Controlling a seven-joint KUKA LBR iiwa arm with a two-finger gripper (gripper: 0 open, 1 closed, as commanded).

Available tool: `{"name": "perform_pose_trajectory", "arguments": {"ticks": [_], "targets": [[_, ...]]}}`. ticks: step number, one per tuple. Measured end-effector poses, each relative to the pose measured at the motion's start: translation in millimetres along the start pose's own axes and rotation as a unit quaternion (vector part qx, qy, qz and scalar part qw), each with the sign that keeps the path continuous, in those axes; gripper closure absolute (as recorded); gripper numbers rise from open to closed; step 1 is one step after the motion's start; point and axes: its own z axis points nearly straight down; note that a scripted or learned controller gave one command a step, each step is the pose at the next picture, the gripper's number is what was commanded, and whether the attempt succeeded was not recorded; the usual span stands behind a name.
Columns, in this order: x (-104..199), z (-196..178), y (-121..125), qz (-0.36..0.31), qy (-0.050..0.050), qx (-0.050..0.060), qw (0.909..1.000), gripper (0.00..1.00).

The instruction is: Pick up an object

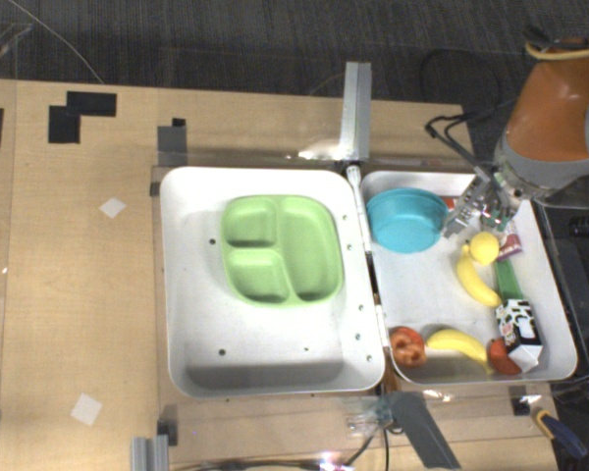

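My gripper (481, 222) hangs open over the back of the right bin (560, 356), with nothing between its fingers. Just below it lies a yellow lemon (483, 249). A blue bowl (405, 220) stands to its left. In front of the lemon are a banana (476, 283) and a green bar (508, 281). A black-and-white carton (518, 324), a second banana (456, 342), a red apple (407, 344) and a small red fruit (504, 359) lie along the near side.
The left bin (191, 292) holds a green divided plate (280, 248). A metal post (356, 106) rises behind the wall between the bins. The arm's orange band (560, 111) fills the upper right. Cables (452, 130) run behind the right bin.
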Motion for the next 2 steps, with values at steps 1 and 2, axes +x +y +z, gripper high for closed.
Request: {"name": "perform_pose_trajectory", "arguments": {"ticks": [1, 2], "targets": [[6.2, 4.5, 12.3, -0.007, 0.004, -0.007, 0.9999, 0.00], [19.7, 110.5, -43.9, -0.014, 0.003, -0.007, 0.9999, 0.00]]}}
